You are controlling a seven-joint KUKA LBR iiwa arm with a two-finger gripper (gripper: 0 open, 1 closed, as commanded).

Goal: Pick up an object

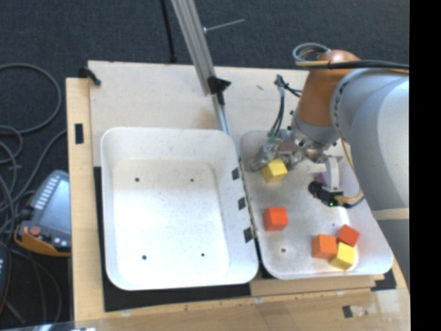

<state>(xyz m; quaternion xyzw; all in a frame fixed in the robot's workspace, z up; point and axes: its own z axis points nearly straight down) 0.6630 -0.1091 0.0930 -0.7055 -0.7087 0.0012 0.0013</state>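
Where bins sit, tan bench [148,98], dark carpet [83,19].

We see the grey arm [375,126] reaching in from the right, orange-banded wrist bent down, gripper [273,163] lowered.

No text, label, brand, number or sign is showing clearly enough to be read anywhere in the frame. The handheld control unit [47,212] lying at the left edge of the frame is showing a grey panel of small keys, but any markings on them are blurring into nothing legible. The blocks in the right bin [368,250] at the lower right are showing plain coloured faces, and the arm [365,123] at the upper right is carrying no readable lettering.
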